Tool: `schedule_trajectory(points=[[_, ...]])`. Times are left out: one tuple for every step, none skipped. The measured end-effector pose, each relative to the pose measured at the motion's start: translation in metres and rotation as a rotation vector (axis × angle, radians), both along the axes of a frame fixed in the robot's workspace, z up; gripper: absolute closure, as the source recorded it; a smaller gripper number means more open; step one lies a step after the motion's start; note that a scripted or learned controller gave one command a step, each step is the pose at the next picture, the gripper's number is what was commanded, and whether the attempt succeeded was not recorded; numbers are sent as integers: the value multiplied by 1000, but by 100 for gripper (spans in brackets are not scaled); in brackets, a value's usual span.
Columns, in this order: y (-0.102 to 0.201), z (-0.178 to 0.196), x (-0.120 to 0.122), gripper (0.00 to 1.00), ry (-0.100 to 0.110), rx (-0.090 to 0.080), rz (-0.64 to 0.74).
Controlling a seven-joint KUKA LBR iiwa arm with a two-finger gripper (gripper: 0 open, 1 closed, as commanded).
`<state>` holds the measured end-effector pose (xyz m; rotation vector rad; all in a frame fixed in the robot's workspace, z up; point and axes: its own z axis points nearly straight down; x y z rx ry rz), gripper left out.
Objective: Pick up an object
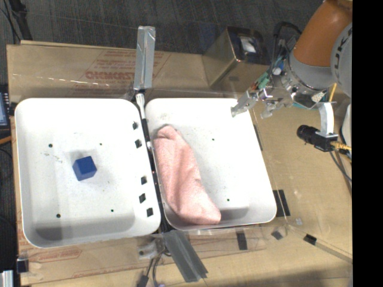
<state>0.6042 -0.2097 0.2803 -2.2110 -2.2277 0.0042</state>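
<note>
1. Two candidates for the pick: a pink cloth [182,178] lying along the left side of the right bin [239,160], and a small blue cube [85,167] sitting well apart from it near the middle of the left bin [36,160].
2. Claw [244,106] hovering over the far right corner of the right bin, nothing between its tips; whether apart or together, cannot tell at this slant and size.
3. Cloth: judged soft, light and limp, likely to sag and trail when lifted. Not fragile, not slippery.
4. Best taken at a raised fold, probably the bunched far end near the divider or the thicker near end by the front wall; a pinch on flat fabric could close on nothing.
5. Risk with the cloth: so close to the bin's left wall that one tip may strike the rim.
6. Cube: judged stiff, light, with flat faces, possibly smooth. Best taken across two opposite faces, squarely, from above; open space all round it.
</note>
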Motion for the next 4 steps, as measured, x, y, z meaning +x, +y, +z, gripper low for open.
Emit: schedule_trajectory(points=[[33, -136, -12, 0, 2, 1, -26], [90, -189, -29, 0, 0, 1, 153], [90, -178, -28, 100, 0, 1, 157], [145, -49, 27, 100, -2, 0, 195]])
